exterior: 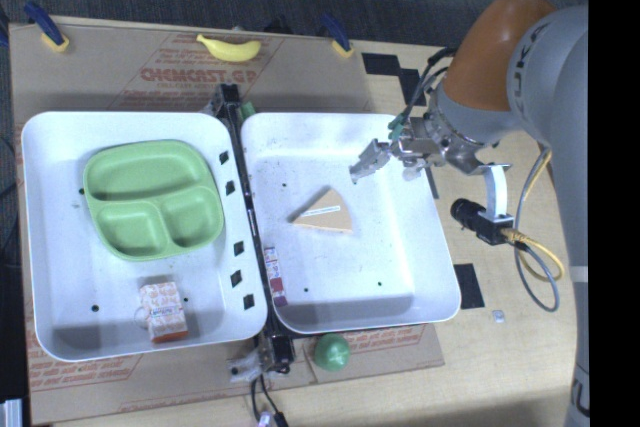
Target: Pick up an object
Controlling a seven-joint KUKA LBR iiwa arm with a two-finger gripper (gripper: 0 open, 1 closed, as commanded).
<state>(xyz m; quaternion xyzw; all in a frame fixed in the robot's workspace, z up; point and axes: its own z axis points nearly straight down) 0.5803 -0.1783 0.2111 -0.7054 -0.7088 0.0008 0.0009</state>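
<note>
Seen from above at a slant: a bench with two shallow white bins set side by side, the left bin and the right bin meeting along a black hinge strip. The grey arm, with its orange band, reaches in from the right, and its gripper hangs over the upper right part of the right bin. Nothing can be seen between its fingertips; whether they are spread or pressed together cannot be told from this angle. The nearest candidate for picking is a tan wedge, shaped like a slice of sandwich or cheese, lying flat near the middle of the right bin, below and to the left of the gripper and apart from it. In the left bin sit a green divided tray and, below it near the front wall, a small wrapped packet. Outside the bins lie a yellow banana on the cardboard behind them and a green ball at the front edge. Judged from this layout, the task is at its approach stage: no object is lifted or gripped, and the descent, closing and lift all remain to be done.
</note>
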